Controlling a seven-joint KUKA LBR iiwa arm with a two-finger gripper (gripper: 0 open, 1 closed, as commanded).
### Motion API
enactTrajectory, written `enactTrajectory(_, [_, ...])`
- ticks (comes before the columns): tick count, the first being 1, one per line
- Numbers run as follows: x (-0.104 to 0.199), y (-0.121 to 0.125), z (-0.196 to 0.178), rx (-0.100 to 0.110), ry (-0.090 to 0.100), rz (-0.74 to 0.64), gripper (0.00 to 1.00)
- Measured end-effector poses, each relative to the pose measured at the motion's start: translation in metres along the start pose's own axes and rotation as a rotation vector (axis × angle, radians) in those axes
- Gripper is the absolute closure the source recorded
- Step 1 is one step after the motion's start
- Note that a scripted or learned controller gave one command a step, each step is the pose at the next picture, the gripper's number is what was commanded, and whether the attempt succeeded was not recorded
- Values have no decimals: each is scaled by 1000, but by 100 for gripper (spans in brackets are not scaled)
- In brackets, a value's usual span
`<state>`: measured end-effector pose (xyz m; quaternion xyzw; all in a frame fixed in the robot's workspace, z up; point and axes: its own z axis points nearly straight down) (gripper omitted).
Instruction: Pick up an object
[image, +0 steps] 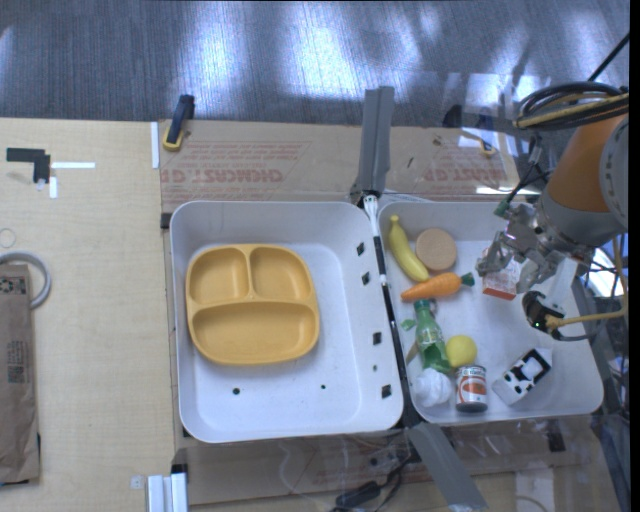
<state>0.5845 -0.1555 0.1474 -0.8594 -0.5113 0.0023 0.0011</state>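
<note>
Gripper: (520, 262) at the frame's right, low over the right bin (580, 405); whether its fingers are apart or together I cannot tell
Nearest thing: small red-and-white packet (499, 289), just below and left of the fingertips
Carrot: (434, 288) further left; long axis roughly across the frame, green tip toward the gripper
Likely move: short drop, slightly leftward

this was a robotics lab bench: two white bins (200, 420), a cardboard backing (270, 165), and the grey-and-orange arm (590, 170).

Tool (508, 262) above right bin (580, 395)
</note>
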Motion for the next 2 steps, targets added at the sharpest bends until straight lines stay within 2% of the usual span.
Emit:
enactTrajectory(1, [-34,-11,-24,-1,0,-61,100])
enactTrajectory(2, [15,-51,-67,-2,0,-41,100])
